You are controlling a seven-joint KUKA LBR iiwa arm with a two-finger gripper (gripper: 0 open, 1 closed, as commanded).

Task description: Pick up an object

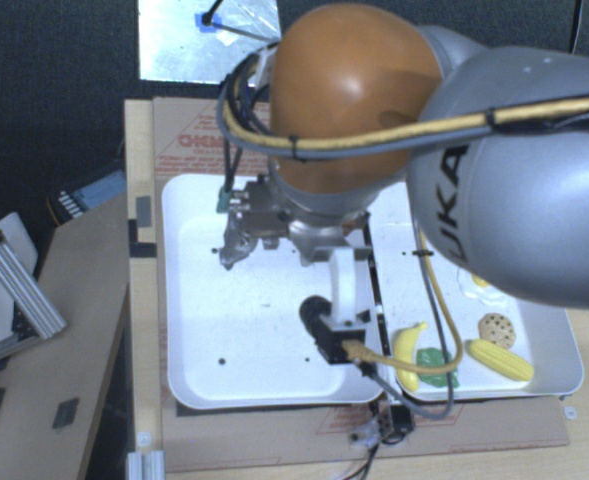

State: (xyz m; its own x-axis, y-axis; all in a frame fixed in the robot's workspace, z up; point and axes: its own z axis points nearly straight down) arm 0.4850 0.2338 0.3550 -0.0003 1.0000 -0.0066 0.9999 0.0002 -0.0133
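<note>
My gripper (228, 256) hangs low over the upper middle of the left white bin (199, 368), under the large grey arm with its orange band. Nothing shows in it. The objects lie in the right bin (564, 368), at its near side: a yellow banana (406, 344), a green item (437, 362) beside it, a round speckled cookie (494, 328) and a second yellow piece (501, 360). A pale yellow thing (479, 284) peeks out below the arm. The arm hides most of the right bin.
Both bins rest on a cardboard sheet (189, 133). A shiny foil sheet (194, 28) lies behind the bench. An aluminium rail (14, 278) and a brown board (74, 368) stand to the left.
</note>
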